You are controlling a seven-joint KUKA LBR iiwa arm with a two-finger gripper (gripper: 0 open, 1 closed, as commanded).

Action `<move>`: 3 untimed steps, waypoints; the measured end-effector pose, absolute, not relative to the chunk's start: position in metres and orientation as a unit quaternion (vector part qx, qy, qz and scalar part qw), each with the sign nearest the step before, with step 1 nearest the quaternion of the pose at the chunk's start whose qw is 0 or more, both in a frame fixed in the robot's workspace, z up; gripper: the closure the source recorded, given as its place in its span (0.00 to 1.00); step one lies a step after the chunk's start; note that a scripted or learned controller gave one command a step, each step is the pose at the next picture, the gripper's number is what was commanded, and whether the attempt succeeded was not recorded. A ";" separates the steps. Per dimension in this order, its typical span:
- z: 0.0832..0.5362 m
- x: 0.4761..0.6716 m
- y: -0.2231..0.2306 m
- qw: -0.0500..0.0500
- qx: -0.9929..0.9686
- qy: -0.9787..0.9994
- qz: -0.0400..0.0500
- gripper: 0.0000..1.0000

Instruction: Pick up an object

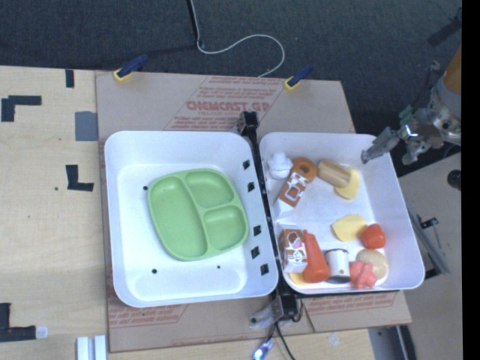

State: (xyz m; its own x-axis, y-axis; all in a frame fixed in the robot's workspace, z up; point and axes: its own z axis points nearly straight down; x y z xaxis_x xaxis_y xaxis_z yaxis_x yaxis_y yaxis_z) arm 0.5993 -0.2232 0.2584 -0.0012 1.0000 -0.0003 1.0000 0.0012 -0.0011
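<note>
The right bin (pixel 405 223) holds several toy foods. Among them are a tan bread roll (pixel 334 172), an orange-brown box (pixel 295 187), a small white bottle (pixel 279 163), a yellow wedge (pixel 349 227) and a red tomato (pixel 373 236). A red-and-white carton (pixel 295 247), an orange bottle (pixel 316 265), a silver can (pixel 338 261) and a peach-coloured ball (pixel 373 260) crowd the front. My gripper (pixel 391 153) hovers over the bin's far right corner, open, with nothing between its fingers. It stands right of the bread roll and apart from every object.
The left bin (pixel 127 201) holds a green divided plate (pixel 199 214). Black clips (pixel 257 193) run along the seam between the bins. A white cable (pixel 240 45) lies on the dark floor behind the cardboard sheet (pixel 225 107).
</note>
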 end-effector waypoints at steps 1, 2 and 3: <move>0.352 0.554 -0.180 -0.003 -0.705 -0.709 -0.002 0.00; 0.355 0.555 -0.181 0.000 -0.706 -0.708 0.000 1.00; 0.475 0.534 -0.127 -0.004 -0.706 -0.708 -0.003 1.00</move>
State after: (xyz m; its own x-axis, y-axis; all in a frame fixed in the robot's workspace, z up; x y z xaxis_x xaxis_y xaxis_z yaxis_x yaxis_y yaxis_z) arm 0.5337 -0.1265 0.4748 -0.0040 1.0000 -0.0016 0.9999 0.0040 0.0103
